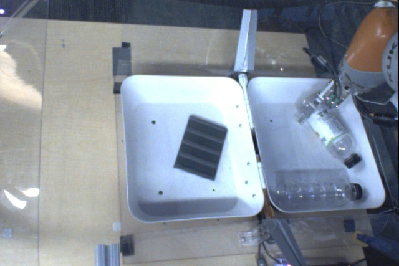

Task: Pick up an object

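Note:
A dark grey ribbed block (200,146) lies tilted in the middle of the left bin (137,134). In the right bin (274,115) a small clear bottle (331,136) with a black cap lies slantwise, cap toward the lower right. A larger clear bottle (315,190) with a black cap lies along the front wall. My gripper (319,106) hangs low over the small bottle's upper-left end, at the back right of the right bin. The clear plastic and the metal blur together there, so contact is unclear.
The arm's orange band (368,40) rises at the right edge above the right bin, with cables trailing beside it. A metal bar (246,40) stands behind the seam between the bins. Wooden bench surface (62,134) stretches to the left.

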Robot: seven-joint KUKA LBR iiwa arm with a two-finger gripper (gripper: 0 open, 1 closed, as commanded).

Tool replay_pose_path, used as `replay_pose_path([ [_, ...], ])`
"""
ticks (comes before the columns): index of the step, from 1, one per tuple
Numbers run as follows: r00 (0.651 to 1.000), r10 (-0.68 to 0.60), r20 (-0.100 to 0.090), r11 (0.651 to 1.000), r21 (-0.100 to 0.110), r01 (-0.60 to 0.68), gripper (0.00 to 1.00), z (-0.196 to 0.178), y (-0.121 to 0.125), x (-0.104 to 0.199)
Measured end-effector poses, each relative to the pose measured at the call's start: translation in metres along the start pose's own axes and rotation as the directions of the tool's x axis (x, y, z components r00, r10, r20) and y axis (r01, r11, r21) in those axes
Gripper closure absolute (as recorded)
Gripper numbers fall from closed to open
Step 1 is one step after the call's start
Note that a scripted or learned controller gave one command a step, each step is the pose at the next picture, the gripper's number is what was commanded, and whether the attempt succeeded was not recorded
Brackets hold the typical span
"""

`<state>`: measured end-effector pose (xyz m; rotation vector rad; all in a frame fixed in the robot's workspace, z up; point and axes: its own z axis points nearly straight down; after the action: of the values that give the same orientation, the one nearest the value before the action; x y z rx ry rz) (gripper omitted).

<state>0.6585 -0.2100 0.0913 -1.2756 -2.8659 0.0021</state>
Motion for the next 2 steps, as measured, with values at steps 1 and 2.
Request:
replay_pose_path([
  [1, 0.992, -0.122, 0.0, 0.992, -0.004, 0.122, 0.0, -0.002, 0.002, 0.003],
  [2, 0.986, 0.167, 0.008, 0.986, -0.01, -0.167, 0.0, -0.026, 0.007, 0.029],
])
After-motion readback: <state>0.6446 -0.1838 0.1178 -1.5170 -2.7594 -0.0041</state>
